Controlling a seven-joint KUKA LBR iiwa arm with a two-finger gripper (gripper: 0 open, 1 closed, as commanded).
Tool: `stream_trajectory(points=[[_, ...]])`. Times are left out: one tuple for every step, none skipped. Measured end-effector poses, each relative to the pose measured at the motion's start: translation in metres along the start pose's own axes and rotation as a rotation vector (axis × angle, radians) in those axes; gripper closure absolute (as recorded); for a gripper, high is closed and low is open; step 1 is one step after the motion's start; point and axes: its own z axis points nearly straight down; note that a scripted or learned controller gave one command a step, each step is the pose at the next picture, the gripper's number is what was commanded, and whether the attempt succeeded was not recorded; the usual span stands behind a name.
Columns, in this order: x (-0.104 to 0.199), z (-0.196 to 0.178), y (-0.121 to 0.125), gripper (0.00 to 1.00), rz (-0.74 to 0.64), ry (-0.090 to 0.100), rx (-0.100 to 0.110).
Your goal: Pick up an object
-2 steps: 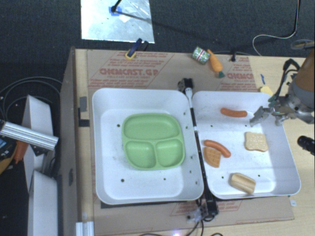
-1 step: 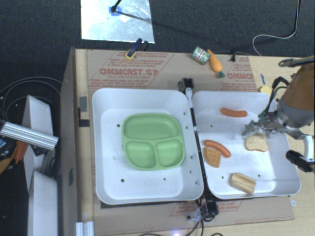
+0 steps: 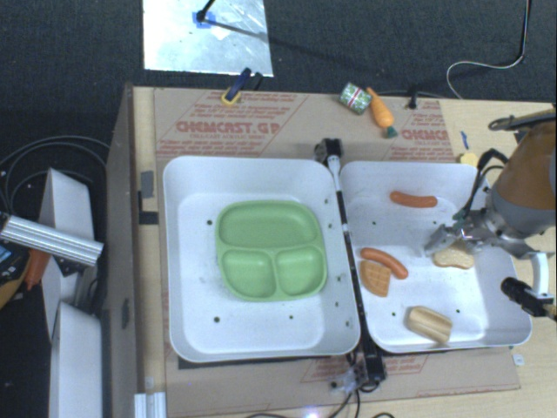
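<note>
The right bin (image 3: 383,333) holds several toy foods. A sausage (image 3: 412,200) lies near its back, and a second sausage (image 3: 385,262) rests left of centre beside an orange waffle piece (image 3: 376,279). A tan bread roll (image 3: 429,323) sits near the front. A pale flat piece (image 3: 454,258) lies at the right side. My gripper (image 3: 446,239) hangs low over the right bin, just left of and touching or nearly touching that pale piece. How its tips stand is hidden by the wrist.
The left bin (image 3: 200,320) bears a green divided plate (image 3: 271,248). Behind the bins, on the cardboard, lie a toy carrot (image 3: 381,112) and a small green can (image 3: 355,97). A yellow-and-black clip (image 3: 237,87) lies further left.
</note>
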Motion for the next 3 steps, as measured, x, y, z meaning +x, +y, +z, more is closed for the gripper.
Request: stream_trajectory(points=[[0.002, -0.012, 0.002, 1.0, -0.001, 0.006, -0.003], [0.002, -0.012, 0.002, 0.0, -0.001, 0.006, -0.003], [0.021, 0.007, 0.079, 0.0, -0.003, 0.001, -0.001]])
